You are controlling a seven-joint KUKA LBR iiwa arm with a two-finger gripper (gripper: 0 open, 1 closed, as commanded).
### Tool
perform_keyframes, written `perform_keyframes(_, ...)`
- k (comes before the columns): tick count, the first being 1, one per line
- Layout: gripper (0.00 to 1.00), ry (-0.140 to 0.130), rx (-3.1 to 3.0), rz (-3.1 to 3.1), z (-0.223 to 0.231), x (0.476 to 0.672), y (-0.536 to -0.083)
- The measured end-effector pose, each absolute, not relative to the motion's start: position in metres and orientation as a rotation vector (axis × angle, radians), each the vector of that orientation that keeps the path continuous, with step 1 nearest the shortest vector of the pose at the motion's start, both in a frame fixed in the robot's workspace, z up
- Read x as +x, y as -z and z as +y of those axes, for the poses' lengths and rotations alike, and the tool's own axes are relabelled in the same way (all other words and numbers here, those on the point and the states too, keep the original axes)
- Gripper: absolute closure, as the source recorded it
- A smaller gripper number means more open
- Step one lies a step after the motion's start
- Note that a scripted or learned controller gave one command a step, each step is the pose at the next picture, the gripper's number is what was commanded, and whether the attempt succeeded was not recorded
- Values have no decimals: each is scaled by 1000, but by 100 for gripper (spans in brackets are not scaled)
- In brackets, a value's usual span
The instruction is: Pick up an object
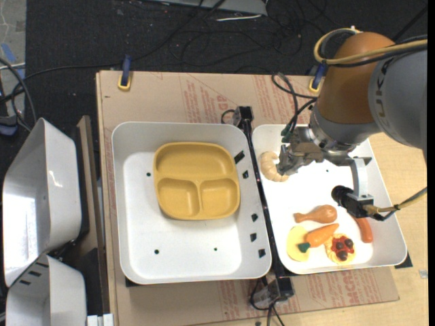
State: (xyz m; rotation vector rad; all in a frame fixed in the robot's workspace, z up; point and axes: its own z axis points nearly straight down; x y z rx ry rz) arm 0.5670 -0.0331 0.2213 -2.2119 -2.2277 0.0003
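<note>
My gripper (287, 160) hangs low over the back left part of the right bin (387, 250). It is right against a pale beige curved toy food (270, 168) that lies by the bin's left wall. The gripper body covers the beige piece's right end, so I cannot tell whether it is touching or holding it. Nearer the front lie a toy drumstick (316, 215), a carrot (321, 234), a yellow slice (296, 244), a red and yellow berry piece (341, 248) and an orange sausage (366, 231).
A yellow divided plate (197, 180) lies in the left bin (136, 250). A raised divider with black clips (258, 202) runs between the bins. The arm's grey body and orange band (353, 80) cover the right bin's back. A black fitting with a cable (348, 200) sits near the sausage.
</note>
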Motion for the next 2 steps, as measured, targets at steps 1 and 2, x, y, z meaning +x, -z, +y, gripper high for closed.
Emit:
perform_keyframes(1,100,-1,-2209,-2229,25,553,-217)
perform_keyframes(2,100,1,-2210,-2230,84,550,-214)
